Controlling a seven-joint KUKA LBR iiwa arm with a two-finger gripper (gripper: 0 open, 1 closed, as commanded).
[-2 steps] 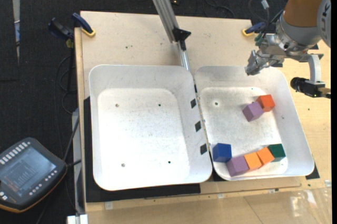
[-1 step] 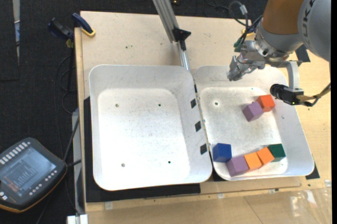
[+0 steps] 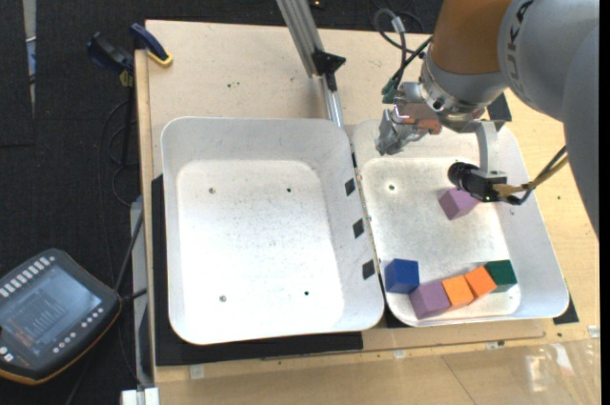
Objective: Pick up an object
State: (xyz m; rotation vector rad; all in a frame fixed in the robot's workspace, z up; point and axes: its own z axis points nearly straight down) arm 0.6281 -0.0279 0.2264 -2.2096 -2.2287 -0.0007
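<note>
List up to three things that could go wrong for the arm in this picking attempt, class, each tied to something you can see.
1. The gripper hangs over the right bin's far-left corner, away from every block, so closing there would likely grasp nothing.
2. The blue block, purple block, orange block and green block crowd the near wall, leaving little finger room.
3. The lone purple block looks tilted and might slip.

Five small blocks (image 3: 457,202) lie in the right bin (image 3: 543,298).

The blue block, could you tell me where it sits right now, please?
The blue block lies in the right bin, at its near-left corner, beside the purple block that starts the row with the orange block and green block.
</note>
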